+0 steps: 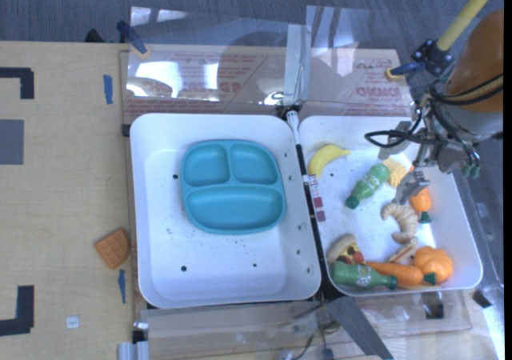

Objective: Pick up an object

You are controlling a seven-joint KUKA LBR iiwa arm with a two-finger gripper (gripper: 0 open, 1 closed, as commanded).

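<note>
The arm comes in from the right, and most of it is cut off by the frame edge; its orange band is a blur at the upper right corner. Cables and dark wrist hardware crowd the space above the right bin [472, 258], so the gripper [416, 186] is hard to read. Its grey fingertips hang low over the bin's right half, just beside a small orange fruit [422, 201] and above a pale croissant [402, 218]. I cannot tell how far apart the fingers stand, nor whether anything sits between them; nothing is plainly held.

Taking the right bin as the landmark, every toy food piece lies inside it. A banana [323, 158] rests at its upper left, close to the divider. A green bottle [366, 186] lies tilted near the centre, with a yellow-green corn cob [397, 170] just past its top end, partly hidden by the cables. Along the near edge sit a pizza slice [346, 250], a second dark green bottle [360, 275] lying flat, a carrot [398, 272] touching it, and an orange pumpkin [434, 263] at the near right corner.

Left of the right bin, touching along the divider, is the left bin [152, 270], holding a blue divided plate [233, 186]. Further left again, on the wooden bench [56, 190], lies a small waffle [113, 248]. Clear plastic panels [240, 70] stand behind both bins, glare washing out the print beneath them.
</note>
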